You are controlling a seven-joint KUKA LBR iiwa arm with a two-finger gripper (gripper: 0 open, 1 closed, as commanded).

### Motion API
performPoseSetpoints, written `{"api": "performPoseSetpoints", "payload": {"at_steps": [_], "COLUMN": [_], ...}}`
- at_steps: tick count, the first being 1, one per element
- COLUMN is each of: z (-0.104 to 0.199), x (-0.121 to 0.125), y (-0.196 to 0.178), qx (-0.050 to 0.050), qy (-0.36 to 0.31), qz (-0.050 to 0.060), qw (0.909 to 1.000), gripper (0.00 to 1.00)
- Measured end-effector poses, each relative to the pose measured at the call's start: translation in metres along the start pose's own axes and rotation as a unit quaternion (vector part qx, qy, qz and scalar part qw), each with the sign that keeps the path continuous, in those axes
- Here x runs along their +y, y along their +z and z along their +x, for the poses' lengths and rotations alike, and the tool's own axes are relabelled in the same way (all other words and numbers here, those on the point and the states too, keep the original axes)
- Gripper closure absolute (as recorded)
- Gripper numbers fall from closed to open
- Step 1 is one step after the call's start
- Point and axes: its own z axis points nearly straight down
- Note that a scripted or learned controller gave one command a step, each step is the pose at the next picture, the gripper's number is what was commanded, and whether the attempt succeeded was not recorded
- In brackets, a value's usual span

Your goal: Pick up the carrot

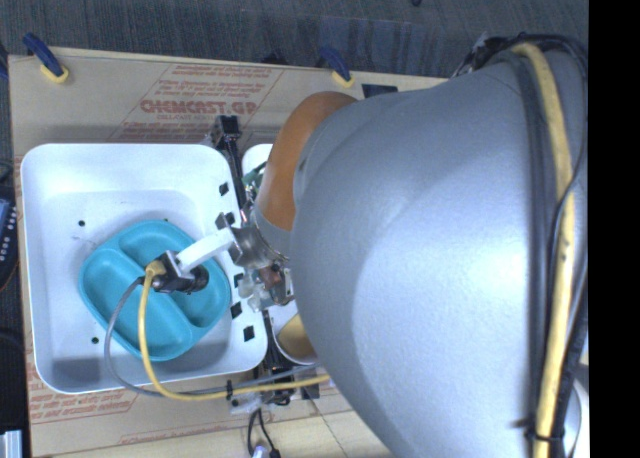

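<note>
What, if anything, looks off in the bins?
Nothing spilled or damaged. The blue divided tray lies at a slant to the walls of the left bin, not squared up. The arm covers most of the right bin, so that side can't be judged.

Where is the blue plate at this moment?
The blue plate lies in the left bin, in its lower half in the camera view, beside the arm.

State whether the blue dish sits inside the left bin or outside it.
Inside. The blue dish lies on the floor of the left bin, within its white walls, with its hollows facing up.
</note>
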Motion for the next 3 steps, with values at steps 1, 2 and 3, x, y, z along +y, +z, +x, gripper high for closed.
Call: {"api": "performPoseSetpoints", "payload": {"at_steps": [1, 2, 3], "z": [0.000, 0.013, 0.034], "x": [-0.001, -0.063, -0.117], "y": [-0.009, 0.018, 0.069], "qx": [-0.003, 0.001, 0.000], "qy": [-0.004, -0.053, -0.020], "qz": [0.001, 0.000, 0.000], "qw": [1.0000, 0.9986, 0.9998], "gripper": [1.00, 1.00, 1.00]}}
